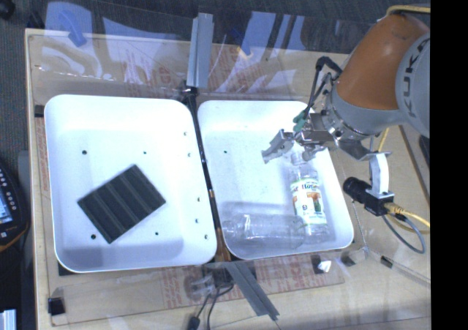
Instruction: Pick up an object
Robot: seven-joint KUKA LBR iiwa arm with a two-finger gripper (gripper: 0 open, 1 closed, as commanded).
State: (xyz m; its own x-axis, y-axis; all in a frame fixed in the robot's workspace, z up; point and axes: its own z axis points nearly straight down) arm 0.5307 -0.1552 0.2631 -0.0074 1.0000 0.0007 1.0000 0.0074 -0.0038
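Nearest to us, along the near wall of the right bin (252, 110), we see a clear plastic bottle (263, 226) lying on its side, almost lost against the white floor. Its far-right neighbour is a small bottle with a green-and-white label (308, 200), lying lengthwise with its cap end toward the far side; the two look to be touching or very nearly so at the near right corner, probably because loose things slide and settle against the walls. Either could serve as the object to pick up. In the left bin (66, 113) a dark ribbed flat pad (121, 203) lies at a slant, well apart from everything else. Farther back, the pincer (287, 144) hangs over the middle of the right bin, just beyond the cap of the labelled bottle — we judge it is placed there to come down on that bottle. We cannot tell whether the pincer is released or clenched, since the metal parts blur together, and nothing is visible between its tips. Behind it the grey arm with its orange band (376, 61) reaches in from the right, over the bench (110, 65).
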